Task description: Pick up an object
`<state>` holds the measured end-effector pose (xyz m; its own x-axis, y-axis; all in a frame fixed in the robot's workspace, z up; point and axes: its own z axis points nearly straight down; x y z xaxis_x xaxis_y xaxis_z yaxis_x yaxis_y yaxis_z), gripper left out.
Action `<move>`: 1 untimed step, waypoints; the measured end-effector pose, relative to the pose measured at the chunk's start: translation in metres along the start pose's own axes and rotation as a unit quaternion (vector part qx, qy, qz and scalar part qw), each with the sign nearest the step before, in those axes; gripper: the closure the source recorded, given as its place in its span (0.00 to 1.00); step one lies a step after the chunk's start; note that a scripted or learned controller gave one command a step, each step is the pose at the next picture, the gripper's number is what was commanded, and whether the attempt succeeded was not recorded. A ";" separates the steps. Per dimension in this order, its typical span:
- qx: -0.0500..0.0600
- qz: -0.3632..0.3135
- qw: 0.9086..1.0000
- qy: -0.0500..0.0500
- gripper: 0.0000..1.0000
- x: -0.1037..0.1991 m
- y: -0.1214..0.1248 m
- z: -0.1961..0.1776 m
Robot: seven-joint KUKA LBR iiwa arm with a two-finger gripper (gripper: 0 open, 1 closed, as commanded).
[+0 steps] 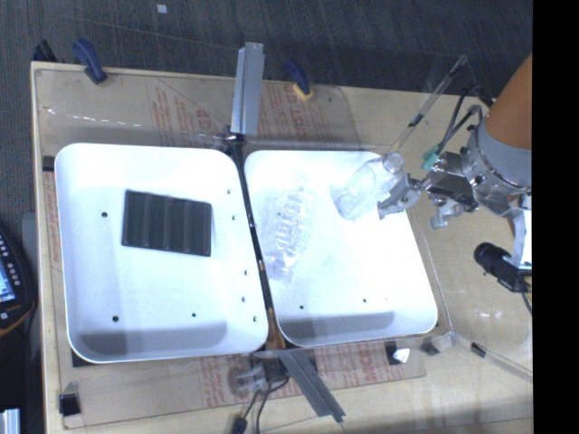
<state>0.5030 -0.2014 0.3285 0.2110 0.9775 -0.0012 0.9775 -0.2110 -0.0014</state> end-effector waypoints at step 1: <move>-0.002 -0.002 1.000 0.000 0.00 -0.004 -0.015 -0.041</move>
